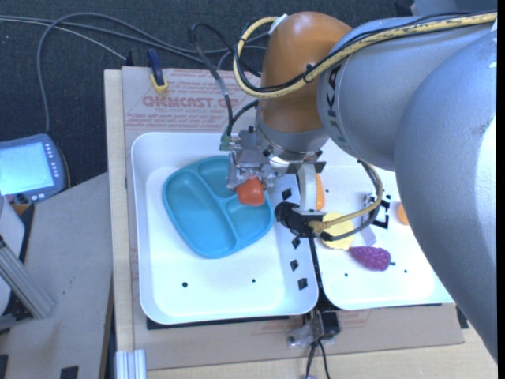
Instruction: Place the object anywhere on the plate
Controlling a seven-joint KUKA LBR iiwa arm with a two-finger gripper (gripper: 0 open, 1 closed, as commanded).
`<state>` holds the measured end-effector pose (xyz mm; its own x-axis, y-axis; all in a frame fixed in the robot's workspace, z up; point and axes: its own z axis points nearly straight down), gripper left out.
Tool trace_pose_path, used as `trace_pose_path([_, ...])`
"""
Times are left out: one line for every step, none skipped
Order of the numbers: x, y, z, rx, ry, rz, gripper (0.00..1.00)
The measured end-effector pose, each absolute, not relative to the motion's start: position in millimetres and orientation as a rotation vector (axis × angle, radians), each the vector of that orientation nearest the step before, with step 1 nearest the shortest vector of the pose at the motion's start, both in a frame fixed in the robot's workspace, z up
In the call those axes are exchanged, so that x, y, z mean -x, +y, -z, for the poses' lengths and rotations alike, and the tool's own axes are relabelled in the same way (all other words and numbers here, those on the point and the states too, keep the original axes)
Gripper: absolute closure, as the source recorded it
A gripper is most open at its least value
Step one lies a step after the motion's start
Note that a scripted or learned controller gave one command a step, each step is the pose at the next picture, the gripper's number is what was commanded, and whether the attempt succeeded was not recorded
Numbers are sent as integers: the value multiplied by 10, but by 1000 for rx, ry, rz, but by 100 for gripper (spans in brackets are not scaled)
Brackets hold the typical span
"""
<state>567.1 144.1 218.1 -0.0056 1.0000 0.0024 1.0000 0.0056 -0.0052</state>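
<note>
A blue divided plate point(207, 209) lies in the left white bin point(213, 294). My gripper point(248, 181) hangs over the plate's right part, just inside its rim. Between the fingers sits a small red-orange object point(252, 192), round like a tomato, held just above the plate's right compartment. The big grey arm with its orange band comes in from the upper right and hides the back of the right bin.
The right bin point(379, 290) holds a purple grape-like piece point(371, 256), a yellow piece point(335, 231), an orange carrot-like piece point(319, 192) and an orange bit point(402, 212) at the arm's edge. A black cable loops near the divider between the bins.
</note>
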Motion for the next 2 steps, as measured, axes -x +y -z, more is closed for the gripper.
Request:
trace_pose_path([-5549, 1624, -2319, 2217, -2223, 1, 100])
trace_pose_path([-5551, 1615, -2311, 2219, -2221, -1, 0])
